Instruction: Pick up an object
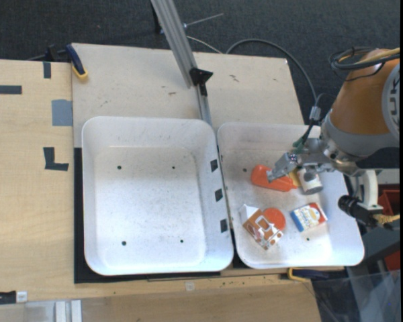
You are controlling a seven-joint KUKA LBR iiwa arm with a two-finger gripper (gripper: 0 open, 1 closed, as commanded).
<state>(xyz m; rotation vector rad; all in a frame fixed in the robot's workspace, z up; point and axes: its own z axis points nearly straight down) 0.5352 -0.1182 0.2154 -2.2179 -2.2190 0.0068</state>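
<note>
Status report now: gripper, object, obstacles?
Gripper low in right bin, at orange object. Grasp unconfirmed. Blue-white carton and small printed box lie close by.

The shallow white left bin (148, 193) is lying open; in the right white bin (255, 139), an orange plastic piece (272, 180), orange-white carton (264, 227) and blue-white box (307, 217) are crowding its 3-to-6 o'clock part.
</note>
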